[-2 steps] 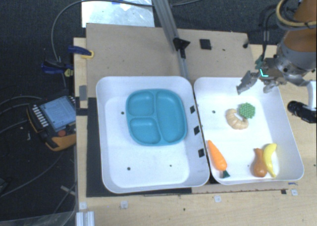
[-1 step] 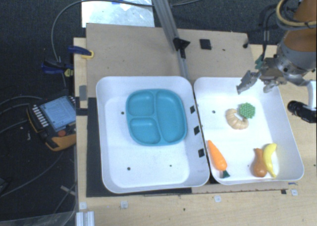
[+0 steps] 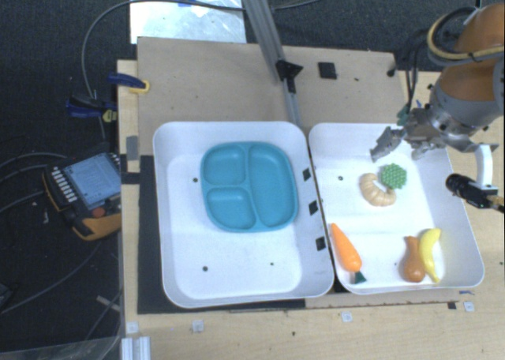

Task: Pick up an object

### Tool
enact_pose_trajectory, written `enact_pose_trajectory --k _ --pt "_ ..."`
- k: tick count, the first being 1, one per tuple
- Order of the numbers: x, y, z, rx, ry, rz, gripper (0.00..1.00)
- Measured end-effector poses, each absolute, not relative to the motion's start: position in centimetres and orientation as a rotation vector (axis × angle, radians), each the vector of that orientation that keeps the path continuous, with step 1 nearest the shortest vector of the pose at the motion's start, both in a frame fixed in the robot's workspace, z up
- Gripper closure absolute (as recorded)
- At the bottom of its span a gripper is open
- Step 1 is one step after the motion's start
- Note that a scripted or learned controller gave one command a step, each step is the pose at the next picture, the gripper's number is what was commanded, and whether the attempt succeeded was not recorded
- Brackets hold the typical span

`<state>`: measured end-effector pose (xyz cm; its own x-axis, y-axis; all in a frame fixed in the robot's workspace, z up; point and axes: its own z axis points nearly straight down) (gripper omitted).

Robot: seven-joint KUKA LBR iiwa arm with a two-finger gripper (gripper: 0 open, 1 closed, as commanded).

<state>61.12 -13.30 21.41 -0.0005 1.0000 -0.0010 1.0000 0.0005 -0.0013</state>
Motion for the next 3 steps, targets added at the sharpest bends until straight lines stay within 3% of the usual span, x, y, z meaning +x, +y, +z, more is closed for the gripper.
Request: enact_pose_trajectory --k 2,3 --pt "60.7 -14.3 12.8 -2.220 -2.221 0.003 0.00" --pt "60.9 -14.3 14.2 -2.224 -2.226 -0.004 1.00"
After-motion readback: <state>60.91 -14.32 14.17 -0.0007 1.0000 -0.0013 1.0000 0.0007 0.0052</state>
